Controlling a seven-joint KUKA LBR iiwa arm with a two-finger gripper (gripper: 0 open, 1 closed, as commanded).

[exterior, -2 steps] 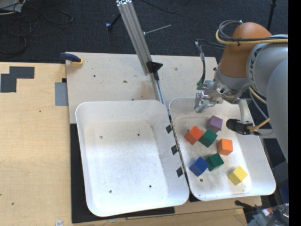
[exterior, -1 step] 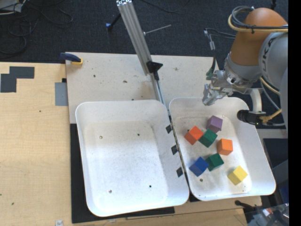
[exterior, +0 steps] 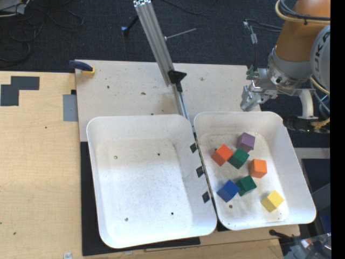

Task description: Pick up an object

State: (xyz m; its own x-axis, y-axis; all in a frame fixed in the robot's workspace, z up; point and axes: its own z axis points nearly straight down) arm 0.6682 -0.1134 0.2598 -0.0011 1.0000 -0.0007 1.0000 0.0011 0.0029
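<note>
Seven cubes lie in the right bin (exterior: 291, 144): purple (exterior: 247, 141), orange (exterior: 221, 155) touching a green one (exterior: 238, 158), another orange (exterior: 257, 168), a second green (exterior: 247, 185) beside blue (exterior: 228, 190), and yellow (exterior: 272, 200) nearest the front. The gripper (exterior: 251, 102) hangs above the bin's far rim, holding nothing; I cannot tell how its jaws stand. The left bin (exterior: 108, 131) sits beside.

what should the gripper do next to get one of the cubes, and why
Probably travel forward over the right bin and line up above the purple cube. The gripper hangs just beyond the bin's far rim, holding nothing, and all the cubes lie inside the bin. The purple cube is the nearest to it, though the green cube sits right beside it.
</note>
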